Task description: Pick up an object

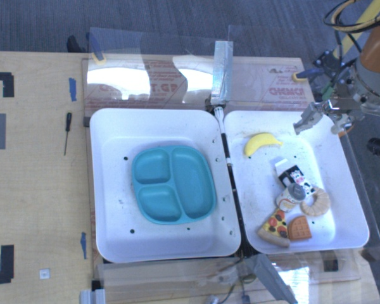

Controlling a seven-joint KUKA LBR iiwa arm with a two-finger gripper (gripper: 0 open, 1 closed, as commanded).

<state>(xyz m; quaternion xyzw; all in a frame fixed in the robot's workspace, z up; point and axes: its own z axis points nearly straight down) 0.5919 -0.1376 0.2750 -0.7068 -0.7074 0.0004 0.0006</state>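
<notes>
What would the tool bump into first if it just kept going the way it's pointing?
Probably the right bin's bare white floor near its far right corner. The tool hangs over there; the banana lies off to the side. Depth is hard to judge.

Probably a robotics lab: plywood bench, taped markers, loose cables.

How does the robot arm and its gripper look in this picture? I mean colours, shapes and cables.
The gripper is grey metal with two short, pale fingers. Above it sits a cluttered dark wrist block with small blue parts. Yellow and black cables loop near the orange band of the arm.
</notes>
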